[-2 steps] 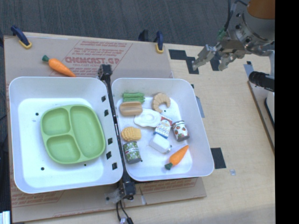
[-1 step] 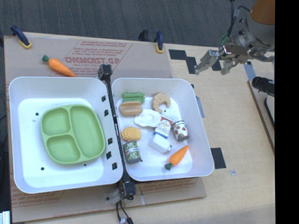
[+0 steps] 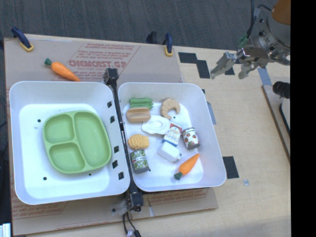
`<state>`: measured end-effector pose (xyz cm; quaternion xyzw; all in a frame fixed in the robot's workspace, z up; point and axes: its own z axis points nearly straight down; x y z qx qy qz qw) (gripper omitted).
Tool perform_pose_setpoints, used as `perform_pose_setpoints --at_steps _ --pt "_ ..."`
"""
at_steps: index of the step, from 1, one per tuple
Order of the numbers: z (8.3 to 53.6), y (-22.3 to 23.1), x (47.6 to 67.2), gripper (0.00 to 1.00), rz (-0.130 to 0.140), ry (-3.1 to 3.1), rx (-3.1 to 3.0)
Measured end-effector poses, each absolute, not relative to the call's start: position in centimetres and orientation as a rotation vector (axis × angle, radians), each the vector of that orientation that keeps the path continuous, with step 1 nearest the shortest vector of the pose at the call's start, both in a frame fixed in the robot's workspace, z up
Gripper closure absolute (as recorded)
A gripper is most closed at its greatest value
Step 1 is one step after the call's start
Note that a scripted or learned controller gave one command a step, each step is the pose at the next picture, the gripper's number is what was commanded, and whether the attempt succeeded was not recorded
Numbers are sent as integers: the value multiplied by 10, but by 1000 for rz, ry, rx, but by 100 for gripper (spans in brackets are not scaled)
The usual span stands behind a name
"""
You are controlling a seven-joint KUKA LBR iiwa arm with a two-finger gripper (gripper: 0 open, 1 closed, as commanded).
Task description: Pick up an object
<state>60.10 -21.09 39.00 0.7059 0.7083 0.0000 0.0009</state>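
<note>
The gripper (image 3: 233, 66) hung over the bare bench beyond the right bin's (image 3: 211, 132) far right corner, well apart from everything inside it, its two fingers spread wide with nothing between them. The likeliest trouble, as I judged it, lay in the crowding: the toys sat packed toward the middle of that bin, so fingers coming down on one could nudge or pinch a neighbour instead. The milk carton (image 3: 172, 134) touched the small can (image 3: 190, 138) and the white block (image 3: 169, 153), and the fried egg (image 3: 156, 125) lay flat and thin, offering little to close on. The easier target looked to be the carrot (image 3: 187, 165) near the bin's near right corner, lying slanted with clear floor around it, though its tapered, smooth body could slip from a grasp. The croissant (image 3: 171, 107), hot dog (image 3: 138, 114), green beans (image 3: 141, 102), corn (image 3: 138, 141) and jar (image 3: 139, 161) filled the rest. A second carrot (image 3: 61, 69) lay on the cardboard (image 3: 148, 58) beyond the left bin (image 3: 19, 147), which held a green divided plate (image 3: 98, 132).
</note>
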Motion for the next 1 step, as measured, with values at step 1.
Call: perform_pose_setpoints --at_steps 1 --pt "372 -169 541 0 0 2227 2215"
